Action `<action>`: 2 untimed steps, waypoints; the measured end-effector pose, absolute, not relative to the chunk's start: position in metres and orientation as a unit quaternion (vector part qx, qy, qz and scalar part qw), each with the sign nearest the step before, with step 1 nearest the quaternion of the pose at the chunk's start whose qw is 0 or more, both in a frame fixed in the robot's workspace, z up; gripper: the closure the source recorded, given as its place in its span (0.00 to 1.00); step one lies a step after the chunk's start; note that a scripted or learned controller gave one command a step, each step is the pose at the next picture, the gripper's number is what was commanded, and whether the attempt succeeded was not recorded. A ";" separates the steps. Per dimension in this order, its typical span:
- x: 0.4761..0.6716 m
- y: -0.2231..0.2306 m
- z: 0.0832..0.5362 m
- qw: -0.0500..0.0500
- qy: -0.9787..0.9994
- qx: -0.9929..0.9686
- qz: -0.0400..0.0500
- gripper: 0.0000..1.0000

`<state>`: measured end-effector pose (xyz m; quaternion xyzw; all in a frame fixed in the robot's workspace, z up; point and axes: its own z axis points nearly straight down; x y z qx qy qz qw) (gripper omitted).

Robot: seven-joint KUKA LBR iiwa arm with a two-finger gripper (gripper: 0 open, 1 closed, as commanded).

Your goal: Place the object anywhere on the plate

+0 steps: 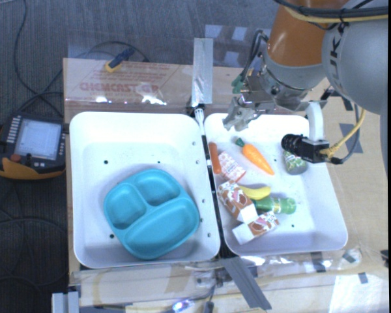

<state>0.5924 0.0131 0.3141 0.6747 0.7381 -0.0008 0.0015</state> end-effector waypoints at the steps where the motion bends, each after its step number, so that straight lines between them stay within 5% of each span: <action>1: 0.538 0.064 0.182 -0.002 0.728 0.686 -0.003 1.00; 2: 0.500 0.090 0.192 -0.002 0.737 0.675 -0.002 1.00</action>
